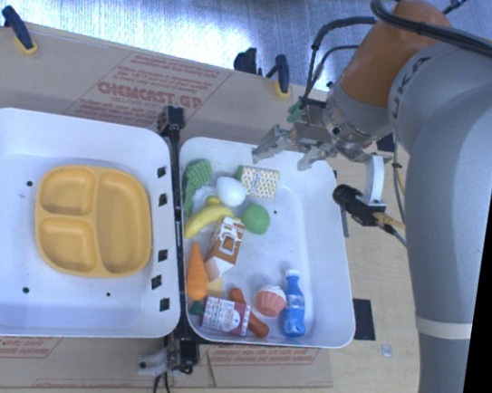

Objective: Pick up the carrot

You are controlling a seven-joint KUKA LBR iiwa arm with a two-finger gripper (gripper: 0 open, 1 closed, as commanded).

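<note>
The carrot (197,273) is an orange cone lying along the left wall of the right bin (333,254), tip pointing toward the near edge. My gripper (283,153) hangs above the bin's far edge, well up and to the right of the carrot. Its two fingers are spread apart with nothing between them. A waffle-patterned block (259,181) lies just below the fingers.
Around the carrot lie a banana (206,217), a small carton (227,241), a green ball (256,218), a white egg (229,190), a blue bottle (293,304), a cupcake (271,300) and a packet (224,315). The left bin (16,143) holds a yellow divided plate (94,220).
</note>
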